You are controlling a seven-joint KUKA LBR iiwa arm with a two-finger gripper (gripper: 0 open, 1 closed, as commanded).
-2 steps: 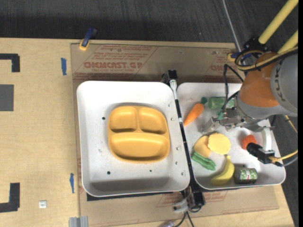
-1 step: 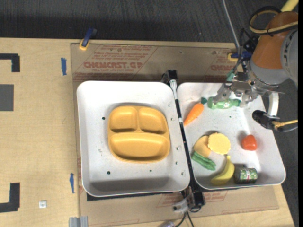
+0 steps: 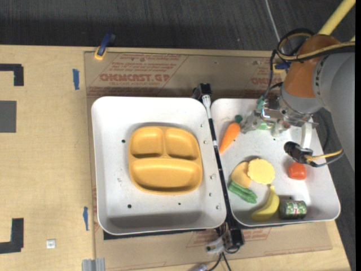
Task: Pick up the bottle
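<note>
The bottle (image 3: 294, 209) lies on its side in the near right corner of the right bin (image 3: 327, 192), a small green one with a label I can't read, pressed close to the bin's front wall with a banana (image 3: 268, 205) touching its left end. So it's hemmed in on two sides, with open white floor only above it, toward the red tomato (image 3: 297, 171). Left of the banana sit a green pod (image 3: 242, 192) and a yellow round piece (image 3: 260, 171); a carrot (image 3: 228, 137) leans by the divider between the bins. The arm (image 3: 330, 75) comes in from the right, orange band up top, wrist bent down over the far end of the right bin, well apart from the bottle. The gripper (image 3: 269, 120) hangs low there, and I cannot tell how its tips stand. The left bin (image 3: 107, 151) carries a yellow divided tray (image 3: 165, 157). Behind the bins on the counter (image 3: 39, 168), red print on cardboard (image 3: 135, 72) reads roughly "CHEMCAST GP".
</note>
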